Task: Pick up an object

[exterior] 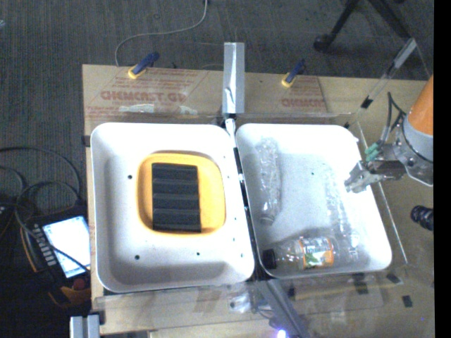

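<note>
Camera view: gripper (pixel 361 177) sits over right bin's (pixel 310 136) right edge, well above the floor; can't tell how wide it's set, nothing visibly in its grasp. Clear plastic bottle w/ orange label (pixel 307 253) lies on its side at right bin's near wall. Yellow tray w/ black insert (pixel 180 194) sits mid left bin (pixel 113 160).

Two white bins on a tabletop (pixel 106 90): the left bin (pixel 113 153) holds a yellow-and-black sponge (pixel 180 193); the right bin (pixel 303 146) holds a plastic bottle (pixel 304 253), end effector (pixel 358 178) above its right rim.
</note>
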Tool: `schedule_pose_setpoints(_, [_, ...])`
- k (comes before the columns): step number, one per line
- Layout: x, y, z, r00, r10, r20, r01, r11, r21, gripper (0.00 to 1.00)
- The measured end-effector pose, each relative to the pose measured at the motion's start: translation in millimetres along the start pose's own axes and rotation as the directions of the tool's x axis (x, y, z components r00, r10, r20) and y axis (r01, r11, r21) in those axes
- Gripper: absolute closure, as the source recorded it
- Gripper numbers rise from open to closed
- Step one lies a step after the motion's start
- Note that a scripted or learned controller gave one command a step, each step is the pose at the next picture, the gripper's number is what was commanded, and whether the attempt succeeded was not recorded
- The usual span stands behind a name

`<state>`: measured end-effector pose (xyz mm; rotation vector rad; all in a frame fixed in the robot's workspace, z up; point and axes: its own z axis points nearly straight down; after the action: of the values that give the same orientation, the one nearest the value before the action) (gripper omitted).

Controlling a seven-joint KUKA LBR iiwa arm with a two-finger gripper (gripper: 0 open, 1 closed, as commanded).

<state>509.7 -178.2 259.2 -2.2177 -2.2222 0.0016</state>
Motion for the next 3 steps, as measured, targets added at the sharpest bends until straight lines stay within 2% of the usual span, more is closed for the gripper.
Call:
schedule_pose_setpoints(1, [1, -26, 47, 1.000, -0.029, 0.000, 0.029, 1.000, 0.000, 0.00])
schedule_pose_setpoints(2, [68, 8, 97, 1.000, 0.021, 0.000, -0.021, 1.000, 0.001, 0.00])
schedule_pose_setpoints(3, [24, -26, 78, 1.000, -0.018, 0.001, 0.018, 1.000, 0.000, 0.00])
